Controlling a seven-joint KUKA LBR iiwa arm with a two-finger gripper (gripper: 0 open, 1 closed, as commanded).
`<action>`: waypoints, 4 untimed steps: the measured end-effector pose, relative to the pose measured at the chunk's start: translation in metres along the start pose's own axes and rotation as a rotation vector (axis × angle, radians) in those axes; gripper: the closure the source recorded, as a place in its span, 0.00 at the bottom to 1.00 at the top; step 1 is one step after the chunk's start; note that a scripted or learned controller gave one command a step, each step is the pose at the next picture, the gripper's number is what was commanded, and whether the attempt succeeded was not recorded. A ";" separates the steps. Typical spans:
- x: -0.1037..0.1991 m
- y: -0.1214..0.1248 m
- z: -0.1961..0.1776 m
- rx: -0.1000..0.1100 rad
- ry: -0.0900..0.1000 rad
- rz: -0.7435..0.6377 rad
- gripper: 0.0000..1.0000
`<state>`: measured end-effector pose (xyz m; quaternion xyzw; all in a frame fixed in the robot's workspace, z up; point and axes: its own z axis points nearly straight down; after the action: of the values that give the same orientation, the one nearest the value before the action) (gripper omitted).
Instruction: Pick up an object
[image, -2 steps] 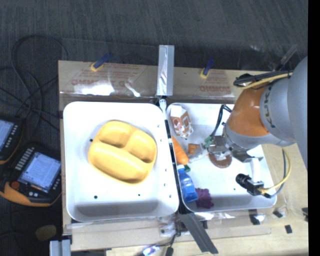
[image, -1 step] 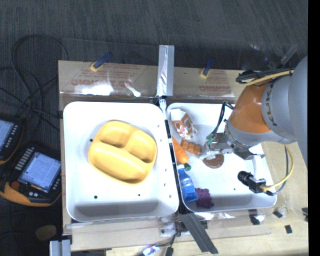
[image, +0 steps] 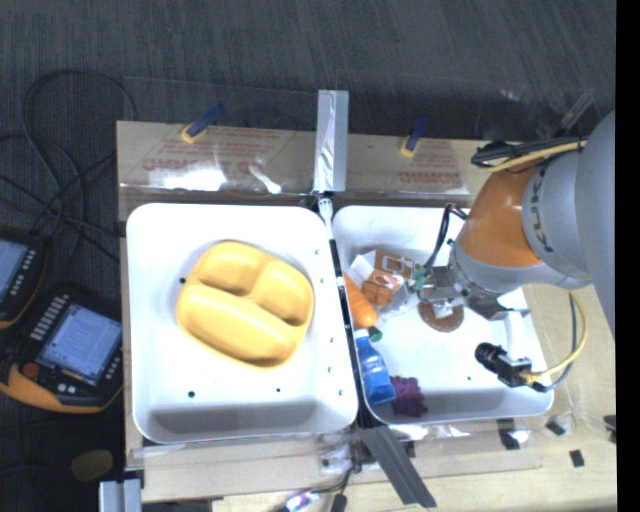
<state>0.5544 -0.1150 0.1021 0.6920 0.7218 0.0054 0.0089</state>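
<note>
The arm (image: 545, 215) fills the right of the frame, reaching down into the right bin (image: 490, 400). A yellow bread-shaped object (image: 245, 300) lies centre-left. The hand (image: 432, 285) hangs low over a brown disc (image: 441, 317), likely for grasping; its state I cannot tell.

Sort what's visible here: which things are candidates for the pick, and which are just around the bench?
Job: gripper; right bin items: carrot, blue bottle, purple toy, brown disc; yellow bread-shaped toy in the left bin.

Lying about: handheld pendant, cables, blue clips.
</note>
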 end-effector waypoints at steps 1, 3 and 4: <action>0.042 -0.024 -0.081 0.023 0.006 -0.012 0.00; -0.004 0.075 0.009 0.015 0.003 -0.155 0.00; -0.004 0.073 0.000 0.024 0.003 -0.158 1.00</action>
<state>0.6276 -0.1160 0.1037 0.6329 0.7742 -0.0029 -0.0003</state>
